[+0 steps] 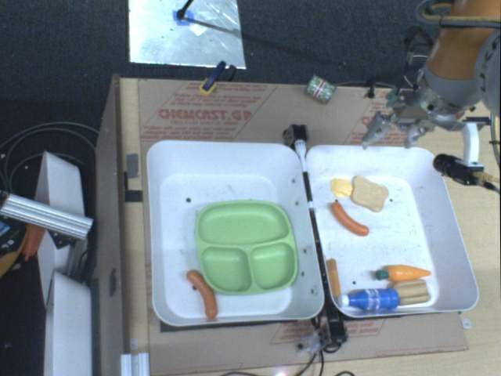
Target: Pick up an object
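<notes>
Overhead, the camera view shows the arm [462, 30] entering from the upper right of the frame, its orange band above the wrist. Its tool [394, 134] hangs above the far rim of the right bin [446, 210], both fingers spread apart with nothing between them.

Lower in that right bin lie the things to pick. A slice of bread [369, 193] sits near the upper middle of the bin, touching a small yellow piece [340, 187] on its left. Just below them a red sausage [349, 218] lies at a slant. Toward the lower right corner a carrot [402, 272] rests beside a tan block [415, 291], with a blue bottle [374, 299] lying along the near wall. A thin brown stick [333, 276] lies against the bin's left wall.

The left bin [168, 210] holds a green divided tray [246, 245], and a second sausage [203, 293] lies just beside the tray's lower left corner. Both bins sit on a cardboard sheet [235, 108] over the worktop [477, 233]. A small green can [320, 89] lies on the cardboard beyond the bins.
</notes>
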Available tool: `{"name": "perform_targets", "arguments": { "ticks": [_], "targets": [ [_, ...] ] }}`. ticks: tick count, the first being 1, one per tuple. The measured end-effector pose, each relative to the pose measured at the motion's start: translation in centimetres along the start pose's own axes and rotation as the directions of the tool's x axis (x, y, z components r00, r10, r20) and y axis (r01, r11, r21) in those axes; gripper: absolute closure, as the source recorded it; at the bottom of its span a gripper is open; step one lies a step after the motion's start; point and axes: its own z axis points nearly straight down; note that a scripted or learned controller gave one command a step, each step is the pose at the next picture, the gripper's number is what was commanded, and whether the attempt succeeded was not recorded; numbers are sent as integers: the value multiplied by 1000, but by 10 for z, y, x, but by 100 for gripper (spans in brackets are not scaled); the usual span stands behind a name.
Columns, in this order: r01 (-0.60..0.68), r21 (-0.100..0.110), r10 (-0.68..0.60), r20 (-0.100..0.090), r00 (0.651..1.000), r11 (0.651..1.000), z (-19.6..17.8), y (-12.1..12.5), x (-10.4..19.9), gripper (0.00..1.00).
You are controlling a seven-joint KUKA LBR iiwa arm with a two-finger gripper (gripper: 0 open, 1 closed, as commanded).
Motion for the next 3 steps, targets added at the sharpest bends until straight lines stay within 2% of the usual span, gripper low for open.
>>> {"name": "perform_targets", "arguments": {
  "ticks": [1, 2, 3],
  "targets": [
    [2, -4, -2, 0, 1000, 1000, 146, -4, 27, 0],
    [0, -6, 0, 2, 1000, 1000, 146, -10, 29, 0],
    [1, -10, -1, 3, 1000, 1000, 134, -9, 29, 100]
  ]
}}
